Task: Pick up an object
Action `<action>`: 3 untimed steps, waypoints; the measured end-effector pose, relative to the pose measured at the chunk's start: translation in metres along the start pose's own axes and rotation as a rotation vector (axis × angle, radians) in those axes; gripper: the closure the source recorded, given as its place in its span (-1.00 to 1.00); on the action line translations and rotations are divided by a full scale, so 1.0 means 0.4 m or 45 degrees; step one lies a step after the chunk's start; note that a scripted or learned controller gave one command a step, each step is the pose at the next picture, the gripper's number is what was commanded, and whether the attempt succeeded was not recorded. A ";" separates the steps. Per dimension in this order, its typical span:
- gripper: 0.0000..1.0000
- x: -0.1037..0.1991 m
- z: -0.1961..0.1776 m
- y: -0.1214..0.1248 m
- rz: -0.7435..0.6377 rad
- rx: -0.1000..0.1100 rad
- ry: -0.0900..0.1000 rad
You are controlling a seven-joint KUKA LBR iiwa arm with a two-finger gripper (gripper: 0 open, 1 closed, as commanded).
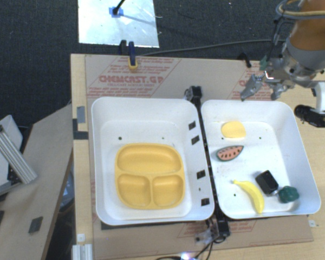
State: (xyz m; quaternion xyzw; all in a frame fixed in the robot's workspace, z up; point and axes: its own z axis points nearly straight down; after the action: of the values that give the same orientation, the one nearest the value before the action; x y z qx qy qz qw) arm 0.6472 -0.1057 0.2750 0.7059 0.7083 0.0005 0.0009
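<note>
Objects for picking lie in the right shallow white bin (300, 145): nearest the camera, a yellow toy banana (251, 194) sits close to the front rim, with a small black block (266, 181) just beside it and a dark green lump (287, 194) near the front right corner. Farther back, a red toy watermelon slice (229, 153) lies by the bins' shared wall, and beyond it a flat yellow round piece (233, 129); bare floor lies open between these and the far rim. The left white bin (105, 118) holds a yellow plastic tray with three compartments (149, 174), with open floor on all sides. Past the right bin's far rim, the grey two-finger gripper (264, 90) hangs with fingers spread apart, gripping and touching nothing. Red print on the brown sheet (168, 72) under the bins reads "CHEMCAST GP".
</note>
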 end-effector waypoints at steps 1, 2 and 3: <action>-1.00 -0.005 0.104 0.003 0.002 0.004 0.000; -1.00 0.000 0.222 0.024 -0.002 0.005 0.001; -1.00 0.019 0.372 0.018 -0.002 0.007 0.001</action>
State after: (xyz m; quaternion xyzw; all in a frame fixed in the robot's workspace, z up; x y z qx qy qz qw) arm 0.6548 -0.0982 0.1263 0.7054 0.7088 -0.0010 -0.0014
